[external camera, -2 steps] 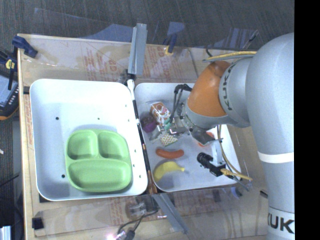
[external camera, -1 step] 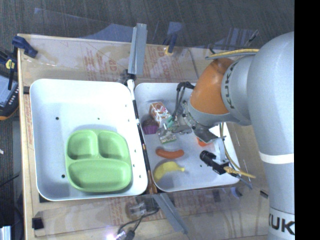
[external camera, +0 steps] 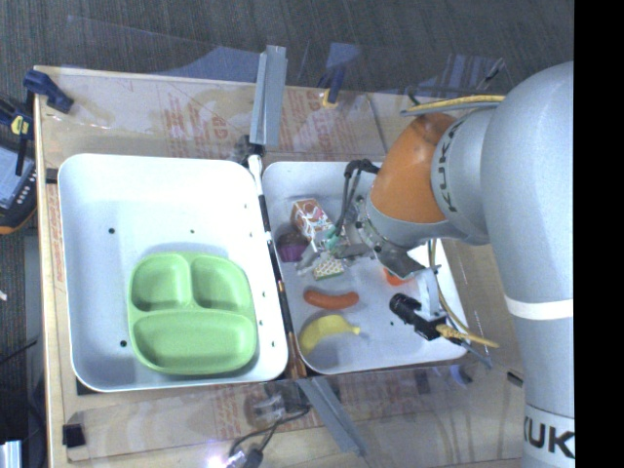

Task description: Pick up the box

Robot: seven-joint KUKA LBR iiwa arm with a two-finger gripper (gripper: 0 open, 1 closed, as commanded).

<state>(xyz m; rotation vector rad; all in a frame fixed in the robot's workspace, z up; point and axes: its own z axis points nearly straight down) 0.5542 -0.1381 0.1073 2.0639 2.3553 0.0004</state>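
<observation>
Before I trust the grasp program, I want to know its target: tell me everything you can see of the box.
The box is small, looks like printed cardboard, white with reddish-brown patches, and seems tilted rather than lying flat. It sits in the far left part of the right bin, near the divider between the bins. A dark purple item lies just in front of it; the gripper is close on its right. Whether anything touches it is unclear.

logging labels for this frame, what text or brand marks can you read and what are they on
"KUKA" stands in dark letters on the grey arm, running down its housing beside the orange band.
"KUK" shows at the arm's base, cut off at the lower right.
The box in the right bin has a printed pattern, too small and blurred to read.
Faint reddish print on the bench cannot be read.
</observation>
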